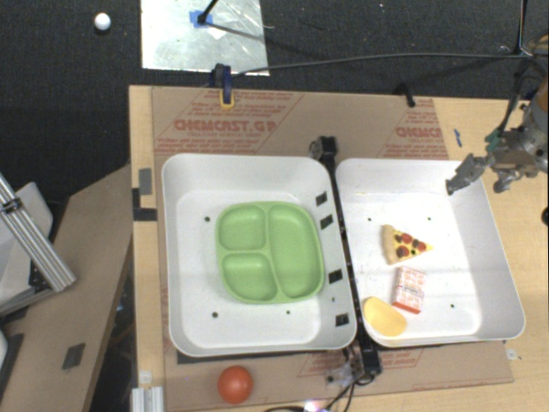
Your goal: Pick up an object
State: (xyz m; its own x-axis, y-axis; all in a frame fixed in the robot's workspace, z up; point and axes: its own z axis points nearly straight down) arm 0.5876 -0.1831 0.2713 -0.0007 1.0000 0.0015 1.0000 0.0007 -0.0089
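1. The gripper (480, 174) sits at the right edge of the frame, above the upper right corner of the right bin (480, 256). Its two fingers look spread apart with nothing between them; one grey finger points left over the bin's rim.

2. Three things lie in the right bin, all toward its lower left part, and any of them would serve the task.
   - The pizza slice (403, 245) is near the bin's middle, lying flat with its tip pointing up-left. It looks like a toy: probably light and stiff, thin at the tip. The thicker crust end on the right seems the better place to pinch.
   - The small packet (409, 289) lies just below the slice. It looks like a flat wrapped box, light, perhaps a little slippery. Closing across its narrow width seems best.
   - The yellow piece (384, 317) rests in the lower left corner of the bin, close to the wall. It is rounded and smooth, so it may slide out of a pinch, and the wall crowds one side.

3. The left bin (184, 230) holds a green divided tray (270, 251), wide and shallow, awkward for a narrow pinch except at its rim.

4. An orange ball (235, 384) sits outside the bins at the bottom of the frame.
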